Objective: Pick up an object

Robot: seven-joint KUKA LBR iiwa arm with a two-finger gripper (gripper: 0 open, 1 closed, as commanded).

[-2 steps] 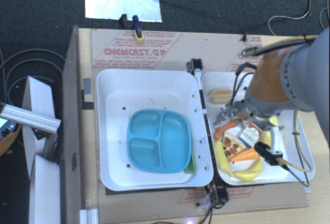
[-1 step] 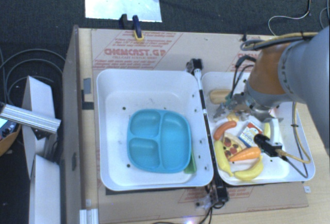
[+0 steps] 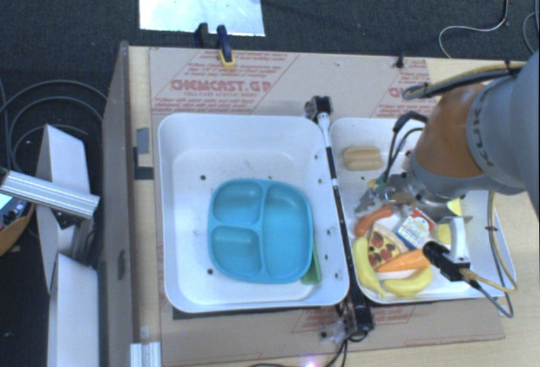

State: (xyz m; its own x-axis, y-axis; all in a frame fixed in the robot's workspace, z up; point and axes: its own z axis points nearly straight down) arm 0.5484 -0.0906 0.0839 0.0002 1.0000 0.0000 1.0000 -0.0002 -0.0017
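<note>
Two bins; bench sheet (image 3: 221, 85) reads "CHEMCAST GP". Arm over right bin (image 3: 485, 289); fingers' state: can't tell.

Count: 2 white bins (image 3: 177, 188); 1 blue divided plate (image 3: 260, 230); 1 banana (image 3: 396, 283); 1 carrot (image 3: 403, 261); 1 bread piece (image 3: 363, 159).

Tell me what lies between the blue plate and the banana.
In the camera view, the white walls where the two bins meet lie between the blue plate and the banana, with a black rod along them.
</note>
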